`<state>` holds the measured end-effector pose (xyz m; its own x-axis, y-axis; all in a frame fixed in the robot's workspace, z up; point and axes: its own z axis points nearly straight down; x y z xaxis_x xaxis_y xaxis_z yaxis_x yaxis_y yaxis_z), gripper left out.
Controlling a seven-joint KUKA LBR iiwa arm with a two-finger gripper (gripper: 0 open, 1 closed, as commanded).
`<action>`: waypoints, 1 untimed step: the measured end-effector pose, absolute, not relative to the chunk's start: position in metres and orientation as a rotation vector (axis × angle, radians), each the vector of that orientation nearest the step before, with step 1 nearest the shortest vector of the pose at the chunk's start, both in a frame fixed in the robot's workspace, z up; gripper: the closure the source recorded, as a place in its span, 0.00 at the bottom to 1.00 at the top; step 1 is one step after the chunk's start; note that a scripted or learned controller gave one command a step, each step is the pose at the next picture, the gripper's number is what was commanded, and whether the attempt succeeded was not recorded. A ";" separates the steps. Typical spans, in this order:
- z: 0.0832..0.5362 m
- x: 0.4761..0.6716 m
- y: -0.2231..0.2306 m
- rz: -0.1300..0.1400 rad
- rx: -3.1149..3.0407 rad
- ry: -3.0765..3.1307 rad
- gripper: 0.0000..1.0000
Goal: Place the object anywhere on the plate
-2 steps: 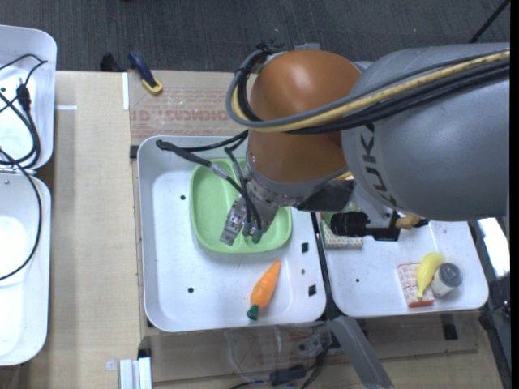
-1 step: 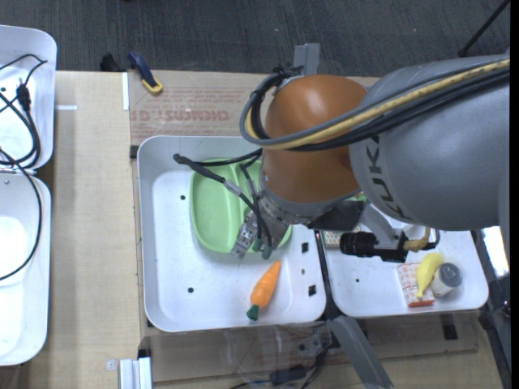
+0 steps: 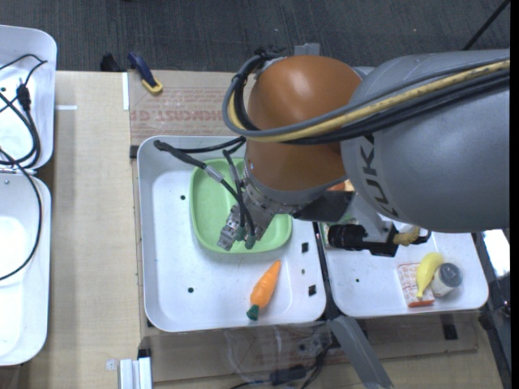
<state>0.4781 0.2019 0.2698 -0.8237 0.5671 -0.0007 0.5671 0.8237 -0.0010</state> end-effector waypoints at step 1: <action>0.238 0.481 0.189 -0.004 0.891 3.014 1.00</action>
